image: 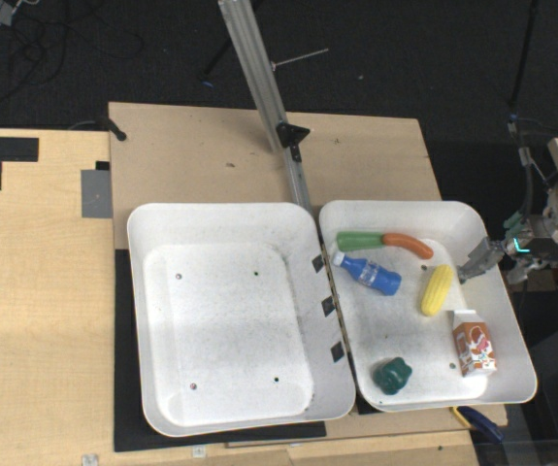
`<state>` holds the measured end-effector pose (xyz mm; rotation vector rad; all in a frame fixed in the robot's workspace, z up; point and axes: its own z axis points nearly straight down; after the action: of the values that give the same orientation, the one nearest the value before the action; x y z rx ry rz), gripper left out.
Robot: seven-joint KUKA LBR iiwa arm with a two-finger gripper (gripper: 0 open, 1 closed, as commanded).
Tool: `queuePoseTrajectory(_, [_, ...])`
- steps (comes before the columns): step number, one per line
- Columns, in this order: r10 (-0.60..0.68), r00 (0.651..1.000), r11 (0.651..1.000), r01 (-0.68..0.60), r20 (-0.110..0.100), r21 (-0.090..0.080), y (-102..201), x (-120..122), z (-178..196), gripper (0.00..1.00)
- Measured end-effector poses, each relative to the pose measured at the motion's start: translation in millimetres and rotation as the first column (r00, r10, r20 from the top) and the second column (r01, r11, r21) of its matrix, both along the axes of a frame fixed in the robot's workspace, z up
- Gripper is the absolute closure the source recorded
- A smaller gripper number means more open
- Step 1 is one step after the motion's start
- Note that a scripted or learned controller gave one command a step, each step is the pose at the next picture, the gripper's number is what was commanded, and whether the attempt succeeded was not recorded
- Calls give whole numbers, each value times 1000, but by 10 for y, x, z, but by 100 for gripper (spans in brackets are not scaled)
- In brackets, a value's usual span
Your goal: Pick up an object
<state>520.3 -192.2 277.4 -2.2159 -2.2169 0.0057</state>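
Note:
The right white bin (511, 396) holds several objects. A carrot with a green top and orange body (385, 243) lies near its far side. A blue bottle (370, 275) lies just below it, and a yellow corn cob (436, 290) sits to the right of the bottle. A red and white carton (474, 347) rests near the right wall, and a dark green lump (391, 375) sits near the front. My gripper (500, 252) hangs at the bin's right rim, right of the corn and above the carton, touching none of them.
The left white bin (162, 223) stands beside the right one, joined by black clips (329, 304). A slanted metal rail (264, 90) rises behind the bins. Tan board surrounds both bins, with the bench edge close behind my gripper.

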Motion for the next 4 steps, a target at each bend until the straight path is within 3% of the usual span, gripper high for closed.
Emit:
queuePoseTrajectory(1, [-1,1000,1000,1,5,-1,-3,7,24,0])
queuePoseTrajectory(4, [-2,1000,1000,2,-1,1,31,157,-1644,0])
